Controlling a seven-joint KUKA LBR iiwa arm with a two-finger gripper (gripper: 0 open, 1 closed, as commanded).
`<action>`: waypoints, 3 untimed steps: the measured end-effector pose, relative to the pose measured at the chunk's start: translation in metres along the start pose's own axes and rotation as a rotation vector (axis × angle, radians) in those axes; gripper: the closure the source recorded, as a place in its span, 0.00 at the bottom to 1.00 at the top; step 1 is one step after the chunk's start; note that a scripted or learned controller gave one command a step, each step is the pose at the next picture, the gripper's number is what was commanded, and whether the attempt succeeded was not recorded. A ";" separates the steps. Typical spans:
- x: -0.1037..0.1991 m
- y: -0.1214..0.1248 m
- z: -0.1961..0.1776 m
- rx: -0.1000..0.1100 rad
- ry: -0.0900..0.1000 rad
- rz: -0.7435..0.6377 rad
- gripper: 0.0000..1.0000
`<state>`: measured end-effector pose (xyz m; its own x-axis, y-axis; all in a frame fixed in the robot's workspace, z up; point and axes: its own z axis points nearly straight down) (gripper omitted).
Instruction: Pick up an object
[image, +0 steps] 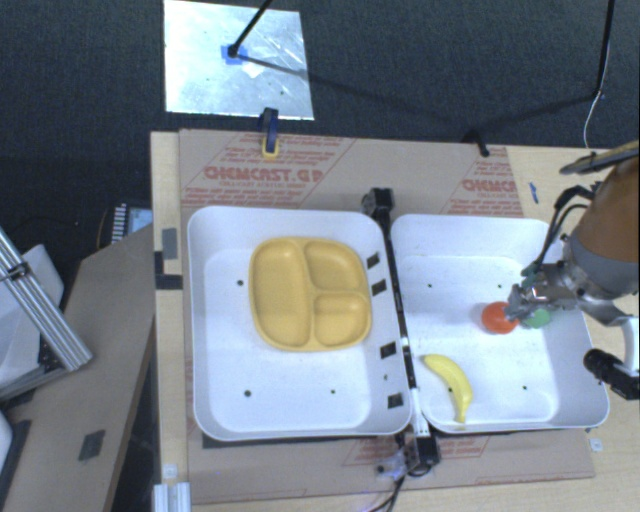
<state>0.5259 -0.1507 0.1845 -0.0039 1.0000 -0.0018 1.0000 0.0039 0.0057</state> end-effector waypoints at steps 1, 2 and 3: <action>-0.001 0.002 -0.054 -0.002 -0.001 -0.001 1.00; 0.046 0.021 -0.061 0.002 0.003 -0.005 1.00; 0.102 0.030 -0.061 0.003 0.004 -0.006 1.00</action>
<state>0.5550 -0.0487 0.2451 -0.0097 1.0000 0.0020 0.9999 0.0097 0.0029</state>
